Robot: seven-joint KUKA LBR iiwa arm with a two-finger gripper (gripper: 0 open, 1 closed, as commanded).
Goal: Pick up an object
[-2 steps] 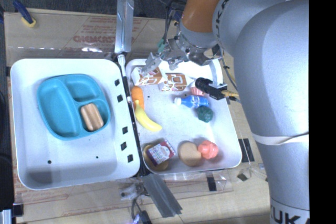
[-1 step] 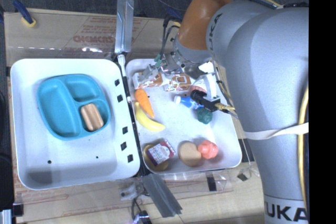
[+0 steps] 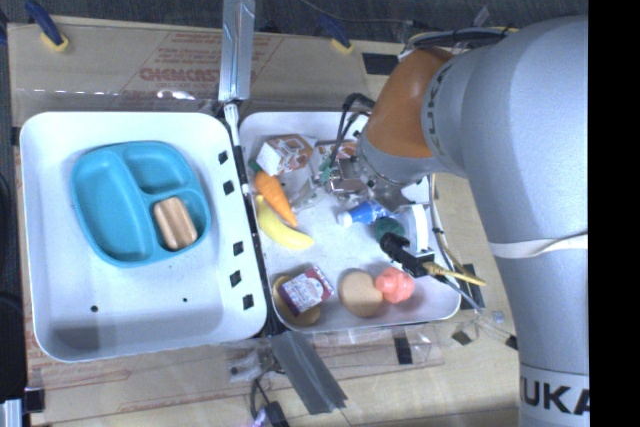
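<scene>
Gripper (image 3: 340, 177) parts hide under the big grey arm with the orange band (image 3: 470, 115), so I cannot tell how it is set. It hangs low in the right white bin (image 3: 440, 307), near a small brown and white box (image 3: 283, 155). An orange carrot (image 3: 274, 198) touches a yellow banana (image 3: 283, 231). A pink lumpy toy (image 3: 396, 286) sits beside a tan round thing (image 3: 361, 293). A blue plate (image 3: 110, 205) in the left white bin (image 3: 60, 315) holds a brown roll (image 3: 175, 223).

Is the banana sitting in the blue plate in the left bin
No, the banana lies in the right bin beside the carrot, while the blue plate in the left bin holds a brown roll.
</scene>
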